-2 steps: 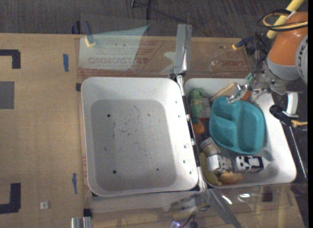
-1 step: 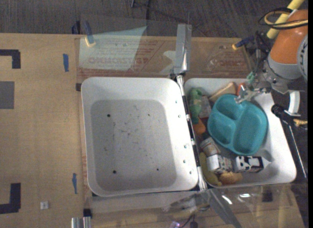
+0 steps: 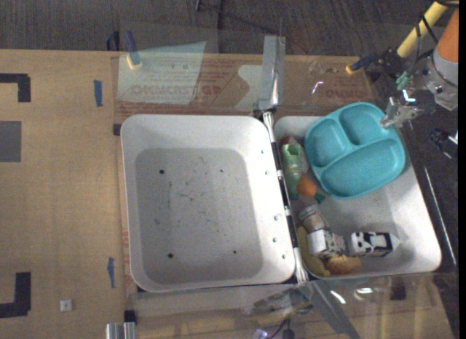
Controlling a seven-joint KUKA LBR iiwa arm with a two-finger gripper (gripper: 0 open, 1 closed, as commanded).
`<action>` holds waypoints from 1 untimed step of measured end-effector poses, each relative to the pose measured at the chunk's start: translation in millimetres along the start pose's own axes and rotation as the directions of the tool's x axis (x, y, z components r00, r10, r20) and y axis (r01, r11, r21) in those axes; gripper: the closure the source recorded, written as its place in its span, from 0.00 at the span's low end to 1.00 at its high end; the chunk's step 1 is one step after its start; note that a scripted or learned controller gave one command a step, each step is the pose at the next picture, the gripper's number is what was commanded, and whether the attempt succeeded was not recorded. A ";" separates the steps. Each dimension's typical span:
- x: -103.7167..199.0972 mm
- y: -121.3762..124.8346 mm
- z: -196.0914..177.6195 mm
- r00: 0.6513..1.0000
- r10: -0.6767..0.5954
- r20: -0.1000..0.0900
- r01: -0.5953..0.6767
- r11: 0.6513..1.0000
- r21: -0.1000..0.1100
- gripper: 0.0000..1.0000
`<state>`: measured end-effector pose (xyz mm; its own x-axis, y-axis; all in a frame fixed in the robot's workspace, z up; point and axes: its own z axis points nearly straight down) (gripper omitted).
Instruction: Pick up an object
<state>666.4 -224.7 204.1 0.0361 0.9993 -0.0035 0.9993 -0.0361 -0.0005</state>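
Overhead, two shallow white bins were seen side by side on the bench: the left bin (image 3: 138,148) and the right bin (image 3: 422,236). A teal divided plate (image 3: 354,150) was found tilted in the far part of the right bin, its upper right rim lifted toward the gripper (image 3: 397,112). The gripper was positioned at that rim, at the bin's far right corner; whether the rim was actually clamped could not be told. Beside the plate's left edge a green bottle (image 3: 292,164) and a small orange object (image 3: 308,186) were noted. Nearer the front wall, a black-and-white carton (image 3: 370,242) and a tan piece (image 3: 341,262) were laid close together
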 end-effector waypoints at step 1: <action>1.0 0.8 -1.5 1.000 0.000 -0.001 0.000 1.000 -0.003 0.00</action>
<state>667.3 -223.7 205.5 0.0359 0.9994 -0.0021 0.9994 -0.0359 0.0027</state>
